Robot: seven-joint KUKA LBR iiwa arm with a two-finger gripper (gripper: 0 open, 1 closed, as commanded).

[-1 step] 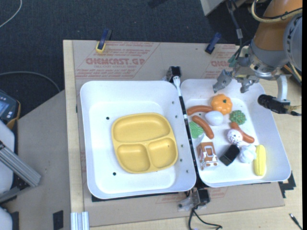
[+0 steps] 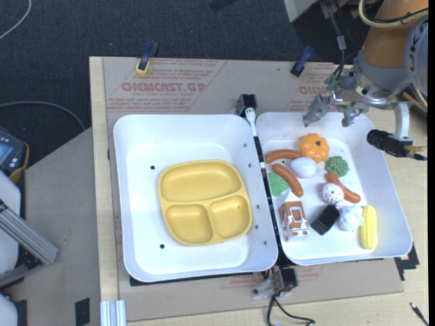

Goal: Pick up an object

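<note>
Above right bin (image 2: 387,175) — open hand (image 2: 332,115)

Bright even light, soft shadows, slightly blurry.

Glossy yellow plastic divided tray (image 2: 202,202) sits in a smooth white plastic bin (image 2: 129,182); shiny plastic toy orange (image 2: 313,146) and corn (image 2: 368,227) gleam on a matt cardboard-lined bench (image 2: 177,87)

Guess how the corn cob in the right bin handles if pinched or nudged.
The corn cob looks like smooth molded plastic: probably light, stiff, a bit slippery. Its rounded, elongated shape may roll sideways if nudged. It lies by the bin wall, which may crowd the pincer.
</note>
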